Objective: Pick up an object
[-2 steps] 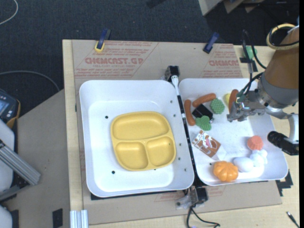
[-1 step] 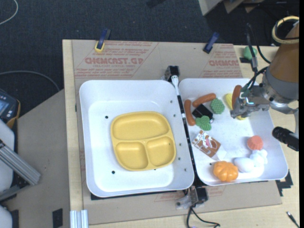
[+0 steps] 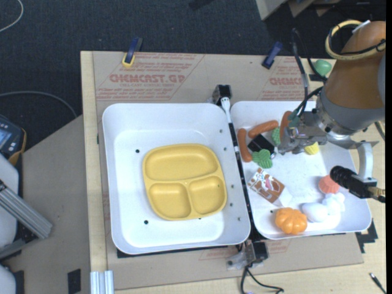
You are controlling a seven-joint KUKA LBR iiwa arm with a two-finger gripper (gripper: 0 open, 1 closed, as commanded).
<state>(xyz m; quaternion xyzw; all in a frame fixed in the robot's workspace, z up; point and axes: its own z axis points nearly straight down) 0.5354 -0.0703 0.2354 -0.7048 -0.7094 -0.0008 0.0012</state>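
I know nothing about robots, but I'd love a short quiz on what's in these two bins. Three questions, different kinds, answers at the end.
1. True or false: the yellow divided plate lies in the right bin.
2. Multiple choice: which thing lies nearest the front edge of the right bin? A) the orange pumpkin toy B) the green toy C) the sausage-shaped toy
3. Fill in: the gripper hangs over the ____ bin.

Key: 1 false, it lies in the left bin. 2 A. 3 right.
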